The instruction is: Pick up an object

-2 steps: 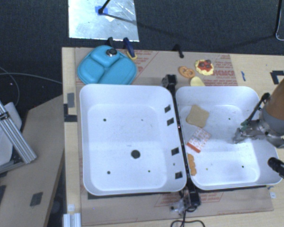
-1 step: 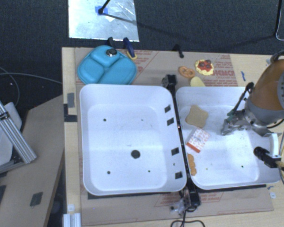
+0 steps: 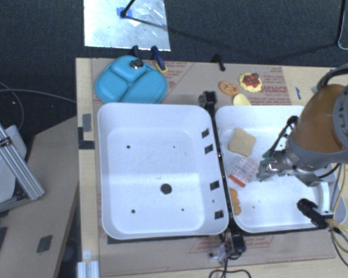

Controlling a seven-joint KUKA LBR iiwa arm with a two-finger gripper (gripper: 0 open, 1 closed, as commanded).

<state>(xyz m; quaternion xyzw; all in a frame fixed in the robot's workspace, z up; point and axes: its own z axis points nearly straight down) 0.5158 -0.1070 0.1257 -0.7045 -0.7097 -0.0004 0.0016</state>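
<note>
Where cardboard shows, faint unreadable print (image 3: 272,86)

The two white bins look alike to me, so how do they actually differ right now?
The left bin holds just one small dark round item; the right bin holds several, including a tan bread-like slice and a small clear packet. The arm's gripper is down over the right bin, while nothing reaches into the left bin. The left bin also looks wider. Both are shallow, white, and sit side by side.
</note>
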